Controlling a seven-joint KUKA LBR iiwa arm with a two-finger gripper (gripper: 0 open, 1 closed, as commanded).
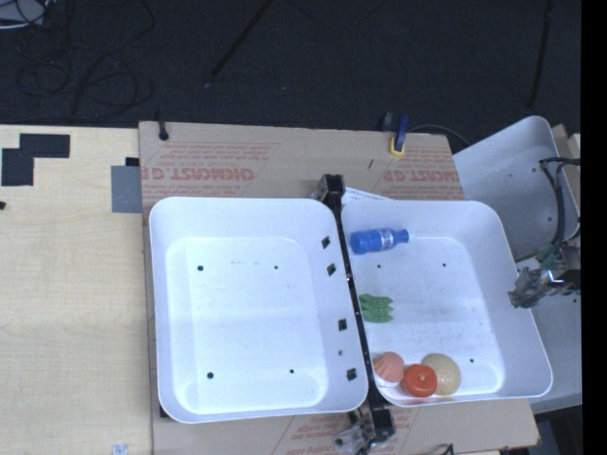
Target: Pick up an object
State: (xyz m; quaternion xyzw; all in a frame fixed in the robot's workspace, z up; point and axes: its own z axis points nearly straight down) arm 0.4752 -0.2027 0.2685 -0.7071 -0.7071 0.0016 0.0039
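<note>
The right bin [474, 218] holds several small things. A blue bottle [378, 241] lies on its side near the far left corner. A small green object [376, 308] rests close to the divider. In the near corner a pink piece [388, 366], a red round object [419, 380] and a beige round object [442, 372] are bunched together. My gripper [533, 286] hangs at the right rim of this bin, apart from all of them, with nothing visibly in it.
The left bin [161, 254] sits beside the right one, with a black clip strip [343, 282] along the shared edge. The grey arm [517, 169] reaches in at the upper right. Cardboard [247, 164] lies under both bins.
</note>
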